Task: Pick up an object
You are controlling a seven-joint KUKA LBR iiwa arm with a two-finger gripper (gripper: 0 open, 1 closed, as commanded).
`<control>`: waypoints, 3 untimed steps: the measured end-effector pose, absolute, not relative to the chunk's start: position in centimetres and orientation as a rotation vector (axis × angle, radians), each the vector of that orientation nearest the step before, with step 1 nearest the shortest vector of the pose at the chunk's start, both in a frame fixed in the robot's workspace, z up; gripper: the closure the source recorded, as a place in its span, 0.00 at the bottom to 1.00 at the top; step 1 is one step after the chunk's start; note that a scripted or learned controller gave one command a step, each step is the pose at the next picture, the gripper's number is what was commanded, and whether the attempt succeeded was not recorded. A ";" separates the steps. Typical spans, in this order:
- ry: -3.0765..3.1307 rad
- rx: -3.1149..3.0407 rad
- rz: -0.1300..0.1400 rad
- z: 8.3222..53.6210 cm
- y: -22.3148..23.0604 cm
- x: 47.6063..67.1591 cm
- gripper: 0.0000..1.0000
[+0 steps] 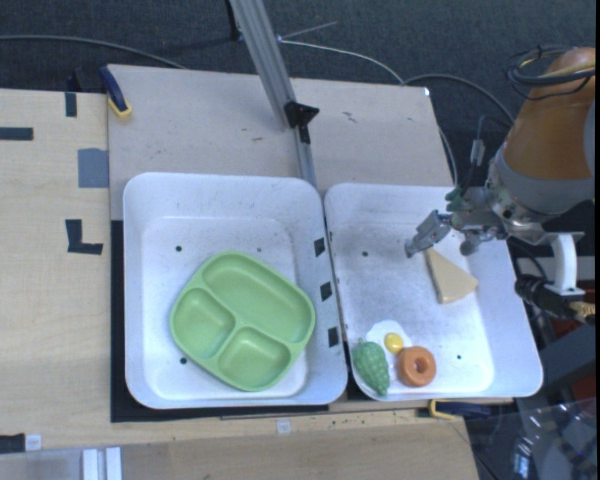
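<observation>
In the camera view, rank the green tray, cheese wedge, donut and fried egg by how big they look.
1. green divided tray, by far the largest.
2. cheese wedge.
3. donut.
4. fried egg, uncertain: the donut and a green vegetable cover part of it, so it may match the donut.

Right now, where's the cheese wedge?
In the right bin, upper right part, the cheese wedge lies just below the gripper, up-right of the fried egg and donut.

metal pole [265,53] across bench top | blue-yellow clamp [115,93] top-left | grey tape marks [92,166] left
</observation>
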State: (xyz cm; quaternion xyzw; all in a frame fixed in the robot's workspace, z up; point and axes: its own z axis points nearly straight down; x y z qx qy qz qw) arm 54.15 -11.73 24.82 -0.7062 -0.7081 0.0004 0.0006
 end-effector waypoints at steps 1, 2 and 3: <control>-2.223 -2.218 0.002 24.8 -11.7 54.1 0.00; -2.218 -2.217 0.008 19.1 -12.6 53.7 0.00; -2.218 -2.215 0.008 13.3 -11.7 52.9 0.00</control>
